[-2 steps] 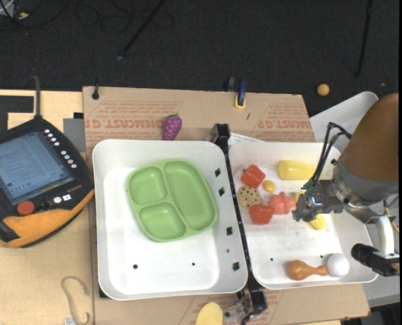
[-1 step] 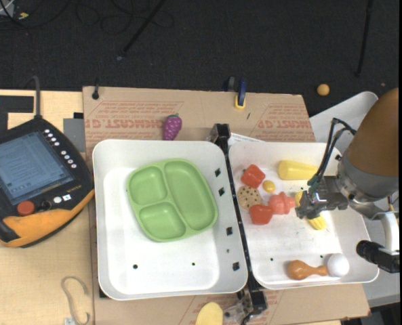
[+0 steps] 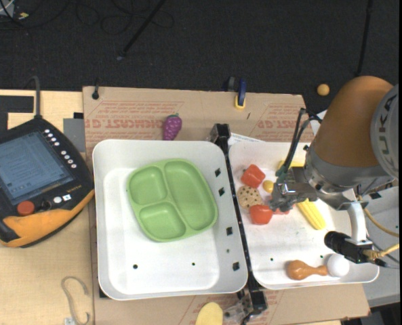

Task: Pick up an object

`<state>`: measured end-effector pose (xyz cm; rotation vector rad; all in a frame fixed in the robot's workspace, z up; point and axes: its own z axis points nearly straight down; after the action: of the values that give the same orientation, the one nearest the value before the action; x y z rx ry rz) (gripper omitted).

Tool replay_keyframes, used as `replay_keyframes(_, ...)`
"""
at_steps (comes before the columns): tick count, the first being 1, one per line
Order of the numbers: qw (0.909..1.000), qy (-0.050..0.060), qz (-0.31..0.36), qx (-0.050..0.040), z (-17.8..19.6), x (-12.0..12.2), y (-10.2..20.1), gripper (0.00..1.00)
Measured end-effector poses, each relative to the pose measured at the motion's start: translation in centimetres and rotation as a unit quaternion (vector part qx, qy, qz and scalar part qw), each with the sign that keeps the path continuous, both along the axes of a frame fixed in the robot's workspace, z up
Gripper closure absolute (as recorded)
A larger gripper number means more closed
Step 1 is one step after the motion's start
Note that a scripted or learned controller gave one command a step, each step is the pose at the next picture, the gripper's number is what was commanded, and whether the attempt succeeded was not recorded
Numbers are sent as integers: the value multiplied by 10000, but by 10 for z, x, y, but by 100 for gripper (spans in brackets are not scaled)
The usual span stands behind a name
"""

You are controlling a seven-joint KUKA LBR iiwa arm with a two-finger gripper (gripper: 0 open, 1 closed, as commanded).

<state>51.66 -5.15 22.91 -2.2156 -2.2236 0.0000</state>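
Risk first: crowding in the right bin (image 3: 302, 276), where a red piece (image 3: 261, 214), a speckled tan ball (image 3: 249, 196), another red piece (image 3: 253, 175) and a yellow corn cob (image 3: 312, 213) lie close together near the bin's left and middle, so a descent could clip a neighbour, shove the target aside, or close on nothing. Probably worse for the round ball, likely to roll off a glancing touch. Grey arm (image 3: 353, 137) reaching in from the right, orange band above the wrist, bent steeply downward over the right bin's middle. Left bin (image 3: 112, 263) carrying a green divided plate (image 3: 171, 199) at its centre, well apart from the action. Gripper (image 3: 280, 200) low over the cluster, just beside the lower red piece and between the ball and the corn; fingers dark against clutter, spread not readable, nothing visibly between them. Brown drumstick toy (image 3: 302, 270) and white ball (image 3: 337, 266) near the right bin's bottom edge. Likeliest target the lower red piece, judging by closeness.
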Motion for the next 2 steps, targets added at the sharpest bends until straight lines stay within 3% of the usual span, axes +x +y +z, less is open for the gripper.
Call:
replay_keyframes(1, 10000, -4, 0, 1, 9, 21, 45, 100)
replay_keyframes(2, 10000, 5, -4, -5, -8, 43, 95, 100)
